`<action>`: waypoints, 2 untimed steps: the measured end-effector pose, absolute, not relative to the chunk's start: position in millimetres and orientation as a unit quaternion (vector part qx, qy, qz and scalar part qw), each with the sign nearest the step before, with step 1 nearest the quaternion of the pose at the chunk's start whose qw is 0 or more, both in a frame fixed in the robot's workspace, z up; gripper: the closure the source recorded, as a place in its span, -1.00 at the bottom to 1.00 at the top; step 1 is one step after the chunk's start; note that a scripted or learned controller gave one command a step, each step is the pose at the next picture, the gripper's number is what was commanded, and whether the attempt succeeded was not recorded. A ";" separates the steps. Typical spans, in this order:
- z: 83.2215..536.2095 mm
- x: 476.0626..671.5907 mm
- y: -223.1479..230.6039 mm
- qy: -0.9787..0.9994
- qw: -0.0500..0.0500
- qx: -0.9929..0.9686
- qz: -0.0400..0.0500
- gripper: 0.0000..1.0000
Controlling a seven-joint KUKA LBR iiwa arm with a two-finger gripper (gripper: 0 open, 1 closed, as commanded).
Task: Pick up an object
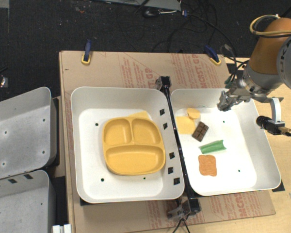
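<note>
The gripper (225, 104) hovers at the right bin's (262, 144) upper edge; its state cannot be told. The nearest object, a yellow piece (193, 113), lies to its lower left, with others further toward lower centre

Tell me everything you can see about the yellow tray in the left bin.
The yellow tray looks like smooth plastic, with rounded corners and a raised rim. It is divided into three compartments: two smaller ones at the far side and one long one at the near side. It lies flat, open side up, slightly turned, about in the middle of the left bin. Its compartments hold nothing.
</note>
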State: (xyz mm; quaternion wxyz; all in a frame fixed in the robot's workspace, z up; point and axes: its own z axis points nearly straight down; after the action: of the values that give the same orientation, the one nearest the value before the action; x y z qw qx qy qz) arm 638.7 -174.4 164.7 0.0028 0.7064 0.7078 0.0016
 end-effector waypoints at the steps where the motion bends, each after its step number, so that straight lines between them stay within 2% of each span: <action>1: 223.3 648.1 -180.5 0.708 0.004 0.706 0.002 1.00; 2: 216.8 648.8 -180.3 0.708 0.001 0.706 0.000 1.00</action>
State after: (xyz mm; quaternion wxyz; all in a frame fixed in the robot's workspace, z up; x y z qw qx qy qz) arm 648.8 -180.3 216.8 0.0013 0.7062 0.7080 0.0003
